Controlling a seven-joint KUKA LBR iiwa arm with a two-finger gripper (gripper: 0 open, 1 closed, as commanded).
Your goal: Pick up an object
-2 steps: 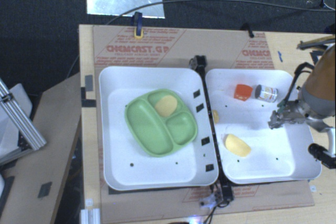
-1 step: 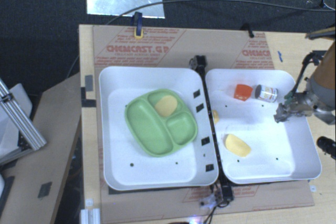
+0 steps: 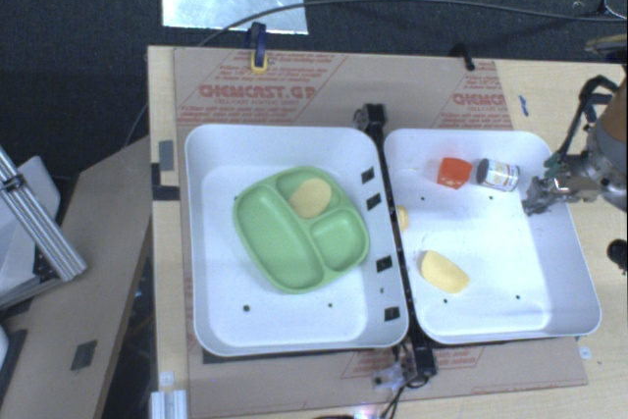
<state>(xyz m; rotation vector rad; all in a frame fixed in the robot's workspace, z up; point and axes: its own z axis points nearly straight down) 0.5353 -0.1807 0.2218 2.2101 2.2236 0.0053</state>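
The right bin [image 3: 549,309] holds an orange block [image 3: 453,173], a small jar lying on its side [image 3: 498,176] and a yellow lemon-like object [image 3: 444,272]. A tiny yellow piece [image 3: 402,218] sits at the divider between the bins. My gripper [image 3: 543,194] hangs over the right bin's right rim, to the right of the jar and apart from it. Nothing shows between its fingers.
The left bin [image 3: 226,309] carries a green divided plate [image 3: 299,229] with a pale yellow item [image 3: 311,197] in its upper compartment. Black clips [image 3: 378,206] line the seam between the bins. Cardboard [image 3: 324,83] lies under both bins.
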